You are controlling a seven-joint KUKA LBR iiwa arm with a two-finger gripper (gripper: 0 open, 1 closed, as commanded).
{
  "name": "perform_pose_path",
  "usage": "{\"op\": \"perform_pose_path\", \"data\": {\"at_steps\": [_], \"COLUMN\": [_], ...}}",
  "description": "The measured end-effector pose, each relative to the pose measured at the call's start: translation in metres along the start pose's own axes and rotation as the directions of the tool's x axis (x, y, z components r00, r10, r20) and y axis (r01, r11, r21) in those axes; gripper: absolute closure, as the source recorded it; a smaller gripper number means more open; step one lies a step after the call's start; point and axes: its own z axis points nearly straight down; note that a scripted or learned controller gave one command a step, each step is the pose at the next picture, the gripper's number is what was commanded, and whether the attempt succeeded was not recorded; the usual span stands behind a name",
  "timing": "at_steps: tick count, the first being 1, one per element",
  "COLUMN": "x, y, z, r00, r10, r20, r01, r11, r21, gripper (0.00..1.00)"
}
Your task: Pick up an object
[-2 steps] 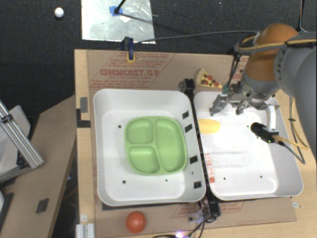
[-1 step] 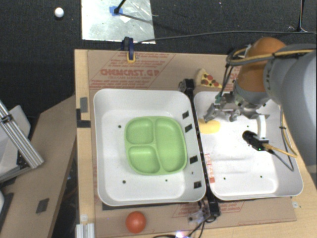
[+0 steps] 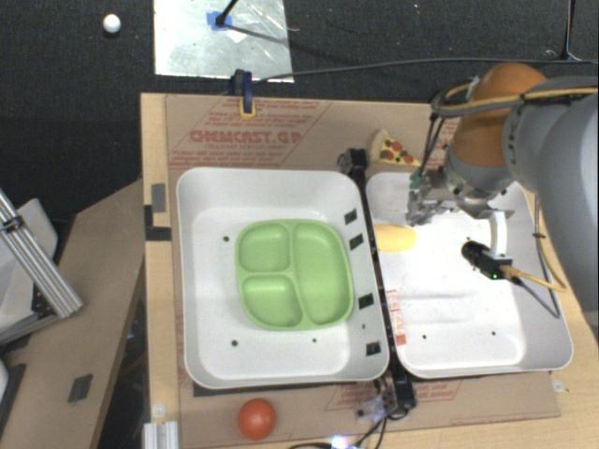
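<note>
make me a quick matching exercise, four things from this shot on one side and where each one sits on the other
Things:
1. green divided plate
2. yellow object
3. red ball
4. pizza slice toy

Places:
A. on the board, behind the right bin
B. in the left bin
C. on the board, in front of the left bin
D. in the right bin, near its left wall

Pairs: 1-B, 2-D, 3-C, 4-A

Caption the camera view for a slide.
Gripper poised above a yellow object in the right bin; green tray alongside.

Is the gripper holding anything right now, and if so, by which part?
Nothing visibly held. The gripper hangs over the right bin, just above and right of the yellow object, which lies on the bin floor.
</note>
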Motion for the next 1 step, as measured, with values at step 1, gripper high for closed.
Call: {"op": "perform_pose_path", "data": {"at_steps": [1], "x": [-0.004], "y": [-0.0079], "z": [-0.0528], "r00": [1.0], "r10": [0.002], "r20": [0.0], "r01": [-0.002], "r11": [1.0], "r21": [0.0], "gripper": [1.0]}}
